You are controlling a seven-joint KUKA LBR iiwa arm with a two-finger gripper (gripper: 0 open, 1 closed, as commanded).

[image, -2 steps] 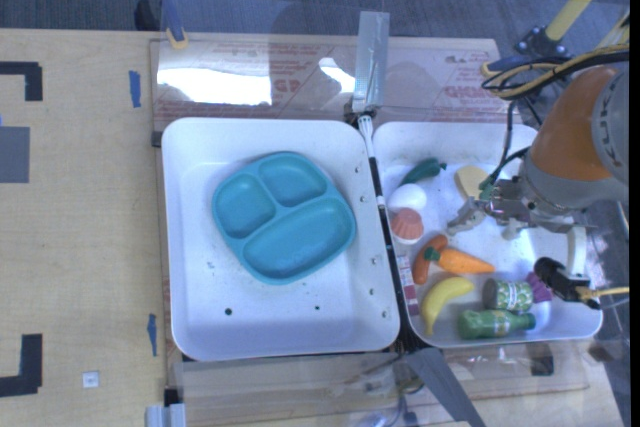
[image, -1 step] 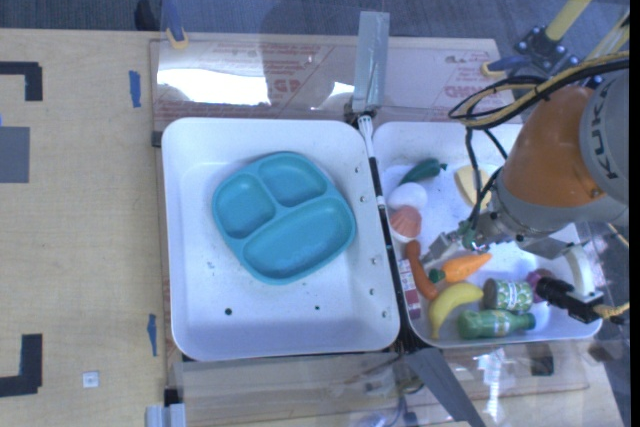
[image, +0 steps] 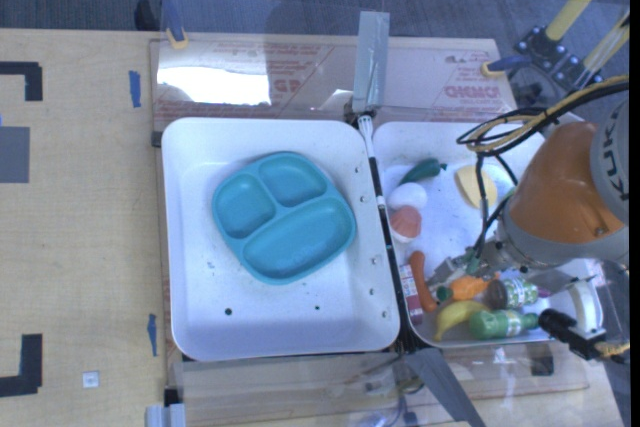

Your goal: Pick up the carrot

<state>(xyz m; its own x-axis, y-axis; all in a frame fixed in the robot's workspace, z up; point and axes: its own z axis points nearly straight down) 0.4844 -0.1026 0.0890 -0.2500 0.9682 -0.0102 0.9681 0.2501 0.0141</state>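
The carrot (image: 421,281) is a slim orange-red stick lying lengthwise in the right bin (image: 440,150), close to its left wall. The gripper (image: 474,267) hangs low over the front of that bin, just right of the carrot and above a small orange item (image: 468,289). The grey wrist and the arm's orange band (image: 562,183) cover the bin's right side. Nothing is visibly held.
Around the gripper lie a yellow banana (image: 452,316), a green item (image: 497,322) and a small bottle (image: 516,293). Farther back are a green pepper (image: 421,170), a yellow piece (image: 470,183) and a white-and-pink object (image: 406,210). A blue divided plate (image: 284,215) sits in the left bin (image: 190,245).
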